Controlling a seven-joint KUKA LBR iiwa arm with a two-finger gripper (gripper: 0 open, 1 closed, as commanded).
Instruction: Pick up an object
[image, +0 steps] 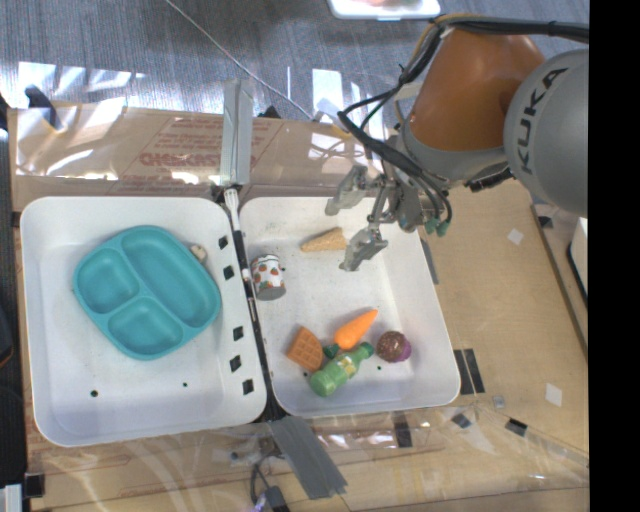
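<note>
I am looking down at a slant on two shallow white bins sitting side by side on a bench; my arm (500, 95), grey with an orange band, is reaching in from the right. My gripper (355, 225) is hanging over the upper part of the right bin (420, 390), its two fingers spread apart and holding nothing (one fingertip is pointing toward the bin's top edge, the other is hanging lower, just right of the cone).

A tan cone-shaped piece (323, 240) is lying just beside the lower finger, apart from everything else, with bare white floor opening below it. A small cup with red markings (267, 277) is sitting close against the bin's left wall. Toward the bin's lower edge, four toys are crowding together: a waffle-like orange square (306, 349), a carrot (357, 328), a green bottle (339, 371) touching the carrot's lower end, and a dark purple ball (393, 347) just to the right; the strip between this cluster and the right wall is lying open.

In the left bin (60, 410), a teal divided plate (145, 290) is resting tilted across the middle, with white floor showing around it; a small pale object (198, 252) is sitting at its upper right rim, too small for me to identify.
</note>
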